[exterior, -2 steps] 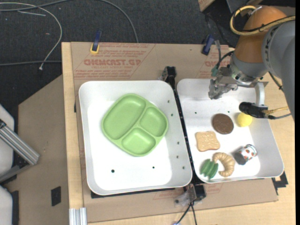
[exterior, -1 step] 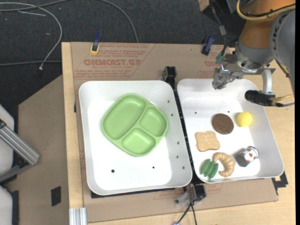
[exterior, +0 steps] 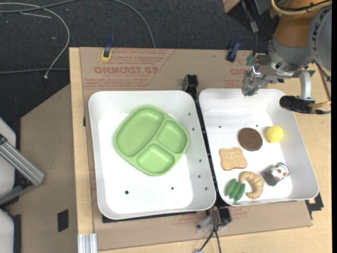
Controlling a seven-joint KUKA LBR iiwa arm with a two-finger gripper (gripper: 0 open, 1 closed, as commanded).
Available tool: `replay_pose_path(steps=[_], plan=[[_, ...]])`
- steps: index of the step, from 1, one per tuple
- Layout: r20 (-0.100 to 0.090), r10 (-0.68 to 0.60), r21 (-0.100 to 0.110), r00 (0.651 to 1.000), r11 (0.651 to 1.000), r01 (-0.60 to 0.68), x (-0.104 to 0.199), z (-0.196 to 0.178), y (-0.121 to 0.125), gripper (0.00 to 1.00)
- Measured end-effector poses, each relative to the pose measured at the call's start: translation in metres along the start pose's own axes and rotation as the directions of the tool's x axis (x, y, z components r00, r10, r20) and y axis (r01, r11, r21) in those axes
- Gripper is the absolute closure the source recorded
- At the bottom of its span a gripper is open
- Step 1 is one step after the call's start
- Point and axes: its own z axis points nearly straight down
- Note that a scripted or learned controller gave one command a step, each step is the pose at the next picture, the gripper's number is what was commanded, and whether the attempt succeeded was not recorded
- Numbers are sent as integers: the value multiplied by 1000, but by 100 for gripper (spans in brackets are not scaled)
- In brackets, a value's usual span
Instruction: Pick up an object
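Arm: the grey arm (exterior: pixel 300 20) with its orange band enters at the upper right of the frame.
End effector: the end effector (exterior: pixel 251 84) hangs over the top edge of the right bin (exterior: pixel 300 146); nothing is between its tips, and how far apart they stand cannot be told at this size.
Candidates: all in the right bin, in its middle and lower part, well apart from the end effector.
Brown disc: the brown disc (exterior: pixel 249 139) lies flat at mid-bin; round, so no long axis.
Yellow ball: the yellow ball (exterior: pixel 274 134) sits just beside the disc, toward the right.
Cracker: the tan cracker (exterior: pixel 232 158) lies flat below the disc, roughly square, edges slightly turned from the bin walls.
Croissant: the croissant (exterior: pixel 252 183) curves, its long axis running from upper left to lower right.
Green piece: the green piece (exterior: pixel 234 190) is touching or nearly touching the croissant's left side, long axis upper left to lower right.
Small can: the small dark and white object (exterior: pixel 276 174) lies near the right wall, seemingly tipped.
Left bin: the left bin (exterior: pixel 105 157) holds a green divided plate (exterior: pixel 151 139).
Risk, flat items: disc and cracker give little height, so a closing grip would likely scrape or slide off.
Risk, ball: it may roll away if touched off-centre.
Risk, crowding: the croissant and the green piece are so close that one may be nudged or both caught.
Table: the table (exterior: pixel 131 70) carries both bins.
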Motion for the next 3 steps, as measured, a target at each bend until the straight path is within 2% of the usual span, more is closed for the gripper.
replay_pose_path(steps=[1,3], plan=[[-3,-3,8,1000,1000,3,51,4,-13,100],[-2,-1,8,1000,1000,1,136,5,-58,100]])
